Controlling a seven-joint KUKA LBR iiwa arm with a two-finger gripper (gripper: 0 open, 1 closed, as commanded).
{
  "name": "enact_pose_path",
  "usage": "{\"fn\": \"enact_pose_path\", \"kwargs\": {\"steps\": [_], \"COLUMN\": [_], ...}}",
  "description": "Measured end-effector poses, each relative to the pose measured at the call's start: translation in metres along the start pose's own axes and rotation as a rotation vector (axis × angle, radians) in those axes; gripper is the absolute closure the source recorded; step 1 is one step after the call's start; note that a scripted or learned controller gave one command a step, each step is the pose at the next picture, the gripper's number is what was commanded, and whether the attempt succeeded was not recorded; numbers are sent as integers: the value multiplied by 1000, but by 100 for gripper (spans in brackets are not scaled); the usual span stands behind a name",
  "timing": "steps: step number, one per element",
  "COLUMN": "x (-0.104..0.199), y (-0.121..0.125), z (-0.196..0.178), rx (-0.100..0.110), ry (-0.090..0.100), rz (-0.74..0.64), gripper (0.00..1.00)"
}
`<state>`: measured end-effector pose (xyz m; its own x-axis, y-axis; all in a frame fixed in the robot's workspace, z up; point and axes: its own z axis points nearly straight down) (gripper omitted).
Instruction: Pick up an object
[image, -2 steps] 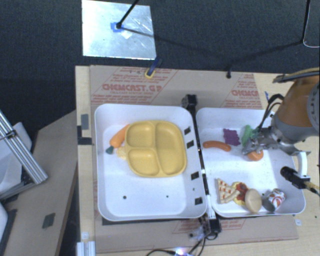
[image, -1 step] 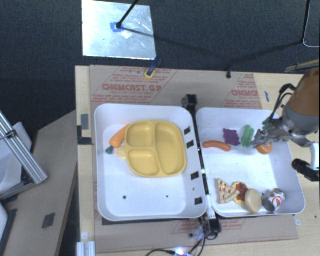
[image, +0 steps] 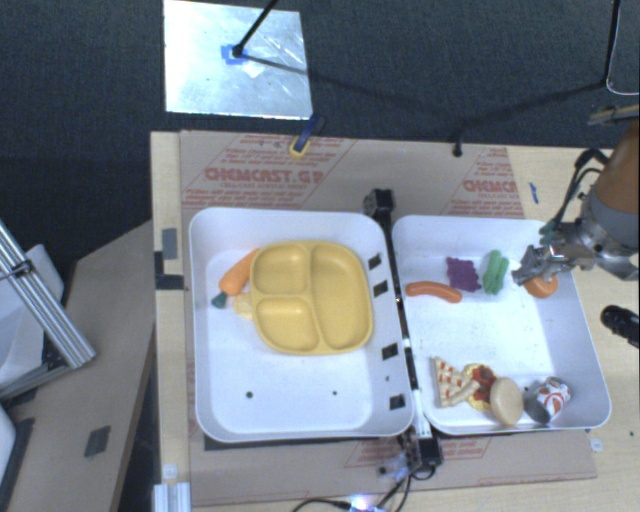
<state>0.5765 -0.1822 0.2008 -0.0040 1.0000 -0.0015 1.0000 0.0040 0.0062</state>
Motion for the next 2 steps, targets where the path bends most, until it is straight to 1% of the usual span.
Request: {"fn": "enact_pose_path", "kwargs": {"steps": [1, 2], "x": [0, 52], "y": [1, -1], "z": [-25, -16], "rx": [2, 6], "ry": [0, 3], "rz": [0, -4], "gripper": [100, 100]}}
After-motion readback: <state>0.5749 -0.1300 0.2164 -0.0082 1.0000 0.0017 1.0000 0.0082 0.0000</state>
